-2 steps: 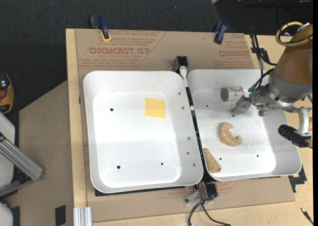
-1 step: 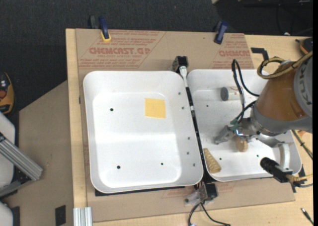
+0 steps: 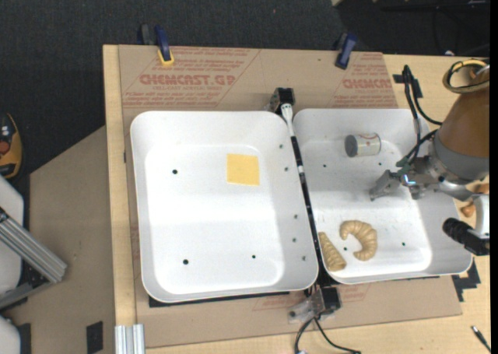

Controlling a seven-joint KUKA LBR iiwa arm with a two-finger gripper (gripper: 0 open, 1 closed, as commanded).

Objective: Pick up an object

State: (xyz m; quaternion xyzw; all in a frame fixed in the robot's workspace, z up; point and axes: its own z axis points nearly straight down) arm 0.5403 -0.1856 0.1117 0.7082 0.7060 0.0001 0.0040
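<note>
Two white bins sit side by side on the bench, edges touching, a layout that looks meant to keep every candidate within the arm's reach. Over in the left bin (image 3: 156, 212) there's a lone yellow square (image 3: 243, 169), flat on the floor and well apart from the action. Crossing to the right bin (image 3: 311, 142): a small grey-and-clear cylinder (image 3: 362, 144) lies on its side near the far wall, and a croissant (image 3: 361, 237) curls by the near wall with a cone-shaped pastry (image 3: 331, 253) just beside it. Now the gripper (image 3: 387, 186), low over the bin floor between cylinder and croissant, nothing between its fingers — whether they're spread or closed, can't tell from here. My read: it hasn't settled on a target yet.
</note>
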